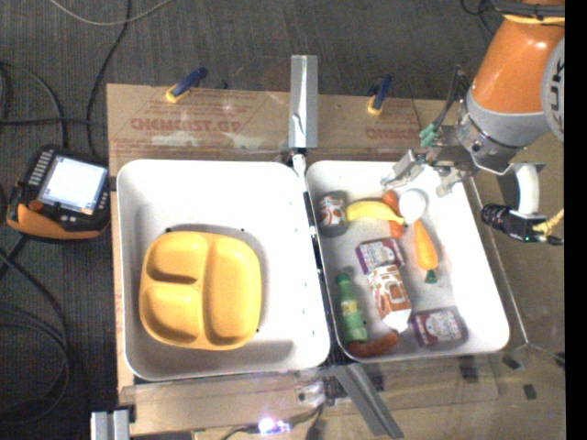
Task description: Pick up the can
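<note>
While the gripper (424,174) hangs at the right bin's (491,273) far edge, finger state not discernible, the can (331,213) lies to its left at the bin's far-left corner beside the banana (371,212), long axis near-to-far.

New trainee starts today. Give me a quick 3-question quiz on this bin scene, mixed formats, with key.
1. True or false: the yellow divided tray lies in the left bin.
2. What lies directly right of the can in the right bin? A) green bottle B) banana C) carrot
3. Fill in: the gripper hovers over the right bin's ____ edge in the view (far/near).

Key:
1. True.
2. B, the banana; the green bottle is nearer the front, the carrot further right.
3. Far.
</note>
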You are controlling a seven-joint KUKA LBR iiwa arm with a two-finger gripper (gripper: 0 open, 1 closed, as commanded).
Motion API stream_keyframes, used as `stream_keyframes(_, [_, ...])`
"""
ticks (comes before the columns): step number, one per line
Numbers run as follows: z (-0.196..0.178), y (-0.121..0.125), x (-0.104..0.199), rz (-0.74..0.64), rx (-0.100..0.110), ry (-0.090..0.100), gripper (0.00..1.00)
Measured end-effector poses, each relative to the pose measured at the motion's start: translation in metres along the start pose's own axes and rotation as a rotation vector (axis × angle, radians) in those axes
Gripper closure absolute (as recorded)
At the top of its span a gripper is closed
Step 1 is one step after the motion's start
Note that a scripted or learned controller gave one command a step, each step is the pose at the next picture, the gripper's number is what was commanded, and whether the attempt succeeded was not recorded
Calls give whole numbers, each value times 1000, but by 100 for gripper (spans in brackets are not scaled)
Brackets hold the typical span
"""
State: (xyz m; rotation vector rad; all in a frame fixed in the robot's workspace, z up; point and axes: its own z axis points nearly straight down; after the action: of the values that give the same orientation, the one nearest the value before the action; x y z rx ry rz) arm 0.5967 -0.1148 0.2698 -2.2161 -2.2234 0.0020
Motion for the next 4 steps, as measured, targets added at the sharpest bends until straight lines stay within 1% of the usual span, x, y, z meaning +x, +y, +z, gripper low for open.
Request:
stream_keyframes(1, [7,-8,5,177,0,0,0])
stream_keyframes(2, [38,-20,14,-33,0,-1,0])
stream_keyframes(3, [-84,24,17,-20,-3,-3,0])
stream_keyframes(4, [8,-60,38,-130,0,-1,0])
